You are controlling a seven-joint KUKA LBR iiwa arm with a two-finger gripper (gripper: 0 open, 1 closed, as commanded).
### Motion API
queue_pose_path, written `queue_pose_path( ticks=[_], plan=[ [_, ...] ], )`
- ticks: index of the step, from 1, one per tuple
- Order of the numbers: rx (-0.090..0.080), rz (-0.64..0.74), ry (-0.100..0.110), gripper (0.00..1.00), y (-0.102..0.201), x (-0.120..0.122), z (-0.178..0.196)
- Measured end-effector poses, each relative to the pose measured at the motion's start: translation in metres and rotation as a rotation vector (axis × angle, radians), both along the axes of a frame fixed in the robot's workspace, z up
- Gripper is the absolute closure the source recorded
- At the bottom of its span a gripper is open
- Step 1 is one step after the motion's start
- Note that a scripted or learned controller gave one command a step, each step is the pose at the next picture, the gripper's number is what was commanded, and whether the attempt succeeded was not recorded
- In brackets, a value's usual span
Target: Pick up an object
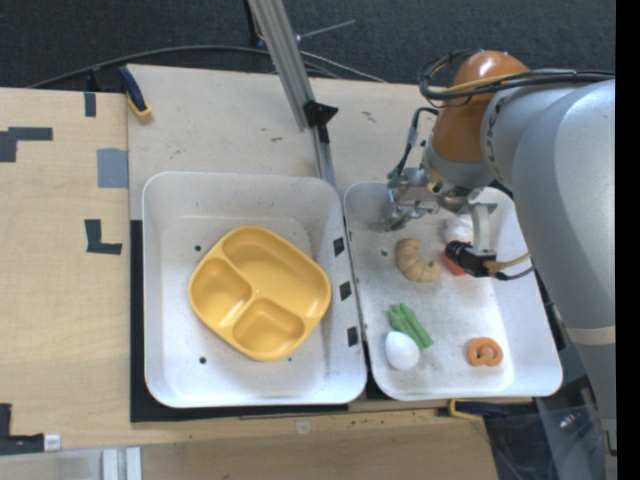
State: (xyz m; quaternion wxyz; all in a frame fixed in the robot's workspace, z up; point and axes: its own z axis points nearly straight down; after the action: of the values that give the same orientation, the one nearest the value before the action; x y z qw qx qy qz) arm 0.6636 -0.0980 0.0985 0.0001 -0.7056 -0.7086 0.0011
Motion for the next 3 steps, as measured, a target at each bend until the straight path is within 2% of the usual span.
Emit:
queue_pose_path(
  ticks=[2,3],
  plan=[
    [0.001,-0.003,-0.008,1.0,-0.003,-0.011,0.113],
    [0.001,-0.003,-0.006,1.0,-0.002,-0.01,0.156]
  ],
)
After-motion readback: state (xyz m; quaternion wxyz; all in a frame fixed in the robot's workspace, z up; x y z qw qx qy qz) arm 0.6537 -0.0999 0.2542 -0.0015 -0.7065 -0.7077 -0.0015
